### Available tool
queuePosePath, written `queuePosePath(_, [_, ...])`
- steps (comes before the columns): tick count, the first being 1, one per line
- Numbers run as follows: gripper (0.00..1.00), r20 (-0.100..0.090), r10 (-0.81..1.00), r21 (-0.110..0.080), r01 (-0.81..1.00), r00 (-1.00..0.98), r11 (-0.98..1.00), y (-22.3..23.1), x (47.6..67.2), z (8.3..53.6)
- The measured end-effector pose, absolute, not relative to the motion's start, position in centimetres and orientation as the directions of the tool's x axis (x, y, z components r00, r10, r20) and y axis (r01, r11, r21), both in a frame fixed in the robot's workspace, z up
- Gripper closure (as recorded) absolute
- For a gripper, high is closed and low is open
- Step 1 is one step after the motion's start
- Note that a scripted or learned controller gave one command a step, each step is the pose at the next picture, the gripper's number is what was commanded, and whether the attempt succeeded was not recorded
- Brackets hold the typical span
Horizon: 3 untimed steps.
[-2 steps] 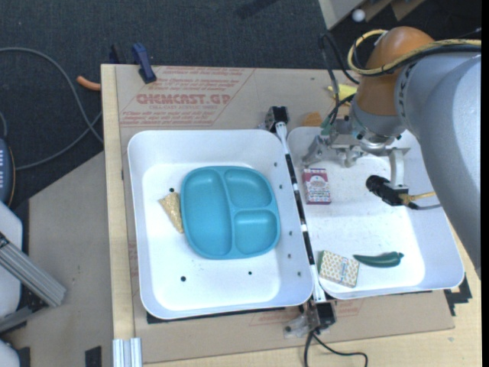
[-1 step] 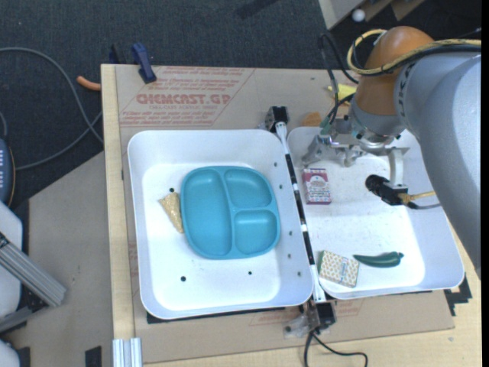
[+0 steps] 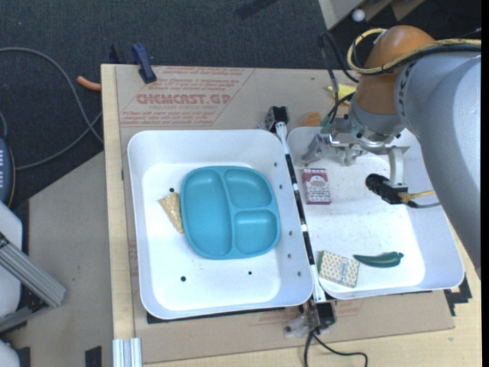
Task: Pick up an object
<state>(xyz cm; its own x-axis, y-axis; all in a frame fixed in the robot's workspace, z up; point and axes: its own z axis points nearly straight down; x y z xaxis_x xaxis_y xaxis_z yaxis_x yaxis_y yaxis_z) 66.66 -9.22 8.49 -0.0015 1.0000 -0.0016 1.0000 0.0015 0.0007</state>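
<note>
Camera view gives you the gripper (image 3: 334,148) low over the right bin's (image 3: 428,277) far left corner; whether it's open, you cannot tell. Just near of it lies a small red packet (image 3: 316,186), untouched.

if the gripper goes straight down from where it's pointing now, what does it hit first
Most likely the bare floor of the right bin. The gripper hangs above the bin's far corner; the small red packet lies just nearer, though depth is uncertain.
</note>
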Motion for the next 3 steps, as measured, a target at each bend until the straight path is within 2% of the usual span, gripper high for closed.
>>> queuePosePath(2, [0.00,0.000,1.000,-0.001,1.000,0.000,0.000,-9.42,66.17,8.51])
queuePosePath(3, [0.00,-0.001,1.000,0.002,1.000,-0.001,0.001,-9.20,66.67,8.49])
